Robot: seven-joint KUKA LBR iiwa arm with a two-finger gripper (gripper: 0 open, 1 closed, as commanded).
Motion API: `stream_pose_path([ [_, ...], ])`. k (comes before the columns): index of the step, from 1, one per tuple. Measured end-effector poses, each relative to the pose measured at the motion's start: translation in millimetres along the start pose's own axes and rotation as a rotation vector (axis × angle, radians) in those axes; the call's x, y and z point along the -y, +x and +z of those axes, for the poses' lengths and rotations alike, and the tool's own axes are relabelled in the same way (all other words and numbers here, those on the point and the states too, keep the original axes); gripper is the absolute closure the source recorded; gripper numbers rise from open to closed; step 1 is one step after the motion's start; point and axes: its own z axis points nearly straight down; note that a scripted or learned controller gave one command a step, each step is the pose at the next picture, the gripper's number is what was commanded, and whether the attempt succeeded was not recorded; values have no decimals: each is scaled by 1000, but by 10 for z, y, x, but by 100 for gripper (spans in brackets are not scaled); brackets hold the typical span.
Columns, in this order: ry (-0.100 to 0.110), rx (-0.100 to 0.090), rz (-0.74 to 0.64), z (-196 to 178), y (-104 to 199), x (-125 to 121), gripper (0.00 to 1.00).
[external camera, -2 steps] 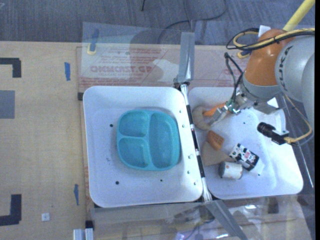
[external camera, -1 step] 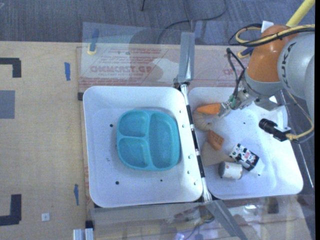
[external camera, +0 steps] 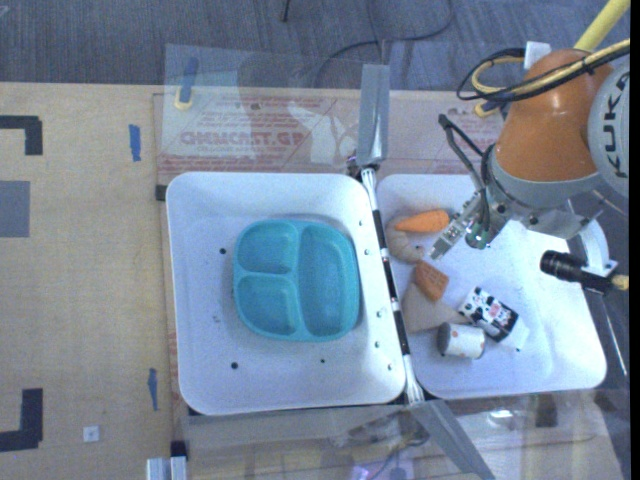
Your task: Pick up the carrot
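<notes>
- Pale wooden surface [external camera: 80,298] fills your view from the left edge, marked with black corner brackets and short strips of blue tape, and carries two shallow white bins side by side.
- Nearest you in the right bin [external camera: 560,368], a small white cup [external camera: 460,341] lies on its side, with a black-and-white patterned item [external camera: 489,311] just beside it, up and to the right.
- Next to those, toward the bin's left wall, you see a beige, rounded piece [external camera: 428,313] with an orange wedge-shaped piece [external camera: 432,281] resting at its upper edge.
- Across the divider, the left bin [external camera: 200,368] holds a teal divided plate [external camera: 297,279] with three compartments, sitting flat near the bin's middle.
- Farther back in the right bin, the carrot [external camera: 422,222] lies roughly level, its narrow end pointing left, close to the bin's rear left corner and above another beige lump [external camera: 404,248].
- Just to the carrot's right, your gripper [external camera: 466,232] hangs at the end of the grey-and-orange arm [external camera: 545,118], tilted down toward the carrot; nothing is visibly between its tips, and whether it is spread or closed cannot be told from here.
- Beyond the bins, a clear plastic sheet [external camera: 250,118] lies on the surface, and black cables loop over grey carpet [external camera: 150,8].
</notes>
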Motion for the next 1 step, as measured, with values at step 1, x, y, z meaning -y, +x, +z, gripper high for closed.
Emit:
stream_pose_path([
  [1, 0, 0, -336, 2, 474, 263, 100],
])
